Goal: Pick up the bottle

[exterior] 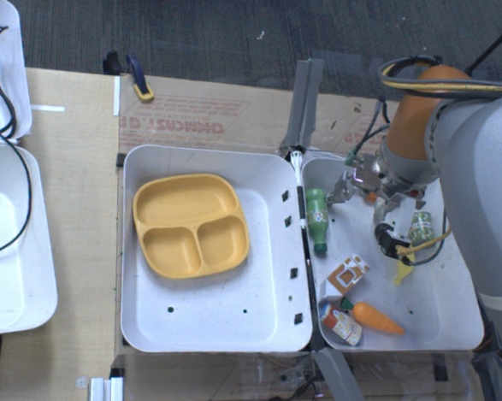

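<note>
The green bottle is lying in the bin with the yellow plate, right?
Not quite. The camera view shows the green bottle lying in the right bin, by its left wall. The yellow plate sits in the left bin.

- The bench (75, 140) is a pale wooden surface, with a brown cardboard sheet (205, 115) lying flat on its far part.
- Two shallow white bins sit side by side on it: the left bin (140, 316) and the right bin (448, 329), touching along a shared edge.
- A blue-and-yellow clamp (139, 80) rests near the cardboard's far left corner.
- A white tray (13, 290) lies on the bench's left side.
</note>
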Robot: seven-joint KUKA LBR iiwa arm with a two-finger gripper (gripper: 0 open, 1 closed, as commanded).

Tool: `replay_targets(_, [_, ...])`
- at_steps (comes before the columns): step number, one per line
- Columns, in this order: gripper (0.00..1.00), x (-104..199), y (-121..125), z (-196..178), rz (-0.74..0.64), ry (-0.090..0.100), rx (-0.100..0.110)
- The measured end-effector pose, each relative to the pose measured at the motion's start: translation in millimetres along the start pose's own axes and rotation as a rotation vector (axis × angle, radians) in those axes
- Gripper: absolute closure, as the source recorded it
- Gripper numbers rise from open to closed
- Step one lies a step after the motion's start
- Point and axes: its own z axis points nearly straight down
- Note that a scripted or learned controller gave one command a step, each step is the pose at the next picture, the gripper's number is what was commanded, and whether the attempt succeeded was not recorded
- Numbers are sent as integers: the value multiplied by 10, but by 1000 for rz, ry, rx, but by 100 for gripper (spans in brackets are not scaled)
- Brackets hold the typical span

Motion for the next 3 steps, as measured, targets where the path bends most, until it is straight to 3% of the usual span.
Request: replay_targets(3, [0, -2, 0, 1, 0, 0, 0])
